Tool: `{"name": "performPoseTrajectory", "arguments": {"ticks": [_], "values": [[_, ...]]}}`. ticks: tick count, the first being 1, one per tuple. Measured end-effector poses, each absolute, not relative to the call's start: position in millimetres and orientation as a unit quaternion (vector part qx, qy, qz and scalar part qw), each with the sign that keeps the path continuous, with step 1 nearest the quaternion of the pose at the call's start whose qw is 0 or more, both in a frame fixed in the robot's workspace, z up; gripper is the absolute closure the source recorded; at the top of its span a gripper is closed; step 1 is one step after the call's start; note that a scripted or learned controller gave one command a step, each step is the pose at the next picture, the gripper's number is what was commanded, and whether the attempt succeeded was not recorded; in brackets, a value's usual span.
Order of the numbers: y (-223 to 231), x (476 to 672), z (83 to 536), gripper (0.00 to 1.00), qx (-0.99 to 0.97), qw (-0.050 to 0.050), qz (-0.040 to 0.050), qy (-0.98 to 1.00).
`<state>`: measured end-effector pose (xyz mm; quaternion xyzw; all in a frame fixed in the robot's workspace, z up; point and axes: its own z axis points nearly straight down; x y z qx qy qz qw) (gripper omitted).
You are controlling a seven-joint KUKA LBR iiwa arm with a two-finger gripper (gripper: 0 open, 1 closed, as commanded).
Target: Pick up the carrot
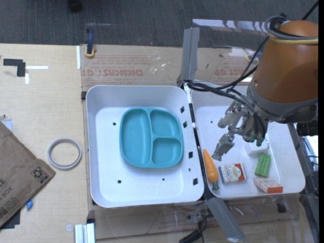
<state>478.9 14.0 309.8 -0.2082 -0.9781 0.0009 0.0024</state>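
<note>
Two shallow white bins sit side by side on the bench: the left bin [101, 151] and the right bin [296, 181], meeting along a shared edge near the middle of the view. Behind them lies a sheet of brown cardboard [136, 67] with red lettering, and a brown paper bag [17, 173] juts in at the lower left of the wooden bench top. The arm [288, 70], its orange band large in the upper right, reaches down over the right bin. A teal divided plate [151, 137] with three compartments rests flat in the middle of the left bin. The gripper [230, 135] hangs above the right bin's floor, tilted toward the lower left; its fingers stand apart with nothing between them, so the claw is open and grips nothing. A grey ring of tape [64, 152] lies on the bench, left of the left bin.

The carrot [210, 166] lies in the right bin against its left wall, orange body pointing up the frame and its green end toward the bin's near edge, just below and left of the gripper's tip, apart from it. Just beside it on the right is a small white-and-red carton [233, 173]. Further right stand a green ridged item [263, 165] and, below that, a small orange-and-white box [268, 186]
</note>
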Motion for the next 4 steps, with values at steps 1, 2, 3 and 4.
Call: {"name": "performPoseTrajectory", "arguments": {"ticks": [1,2,3,4], "values": [[-20,480.0,419,0.00,-0.112,0.001,0.0003,-0.994],[2,478.9,284,0.00,0.025,0.002,-0.0004,-1.000],[-5,486.0,310,0.00,-0.091,0.001,0.0001,-0.996],[-15,477.6,188,0.00,-0.076,0.003,-0.0001,-0.997]]}}
